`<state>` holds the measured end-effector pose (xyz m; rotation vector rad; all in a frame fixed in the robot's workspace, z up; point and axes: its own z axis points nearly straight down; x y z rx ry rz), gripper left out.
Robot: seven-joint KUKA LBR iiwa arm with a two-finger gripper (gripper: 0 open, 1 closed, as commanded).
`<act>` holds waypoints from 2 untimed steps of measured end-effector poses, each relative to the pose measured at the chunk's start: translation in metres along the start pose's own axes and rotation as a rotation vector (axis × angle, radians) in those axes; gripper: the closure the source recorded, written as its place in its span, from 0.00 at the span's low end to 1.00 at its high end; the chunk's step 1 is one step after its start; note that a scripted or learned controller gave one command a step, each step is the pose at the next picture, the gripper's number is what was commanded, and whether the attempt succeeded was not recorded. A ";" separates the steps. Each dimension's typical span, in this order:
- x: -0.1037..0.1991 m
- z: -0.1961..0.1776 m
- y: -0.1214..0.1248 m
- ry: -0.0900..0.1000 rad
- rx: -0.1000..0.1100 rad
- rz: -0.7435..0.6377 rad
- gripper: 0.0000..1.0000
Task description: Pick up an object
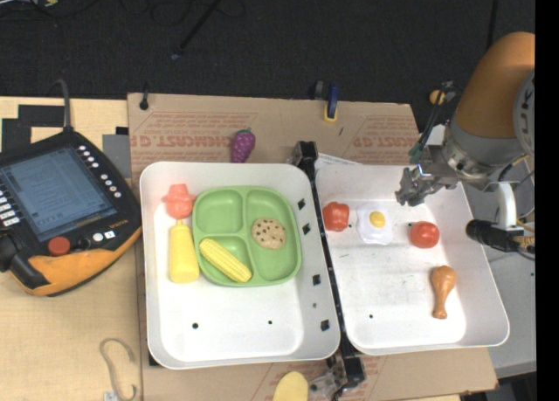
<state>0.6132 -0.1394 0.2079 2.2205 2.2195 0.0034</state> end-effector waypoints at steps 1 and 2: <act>-0.002 -0.021 0.000 0.000 0.002 0.001 1.00; 0.057 -0.015 0.016 0.002 0.003 -0.004 1.00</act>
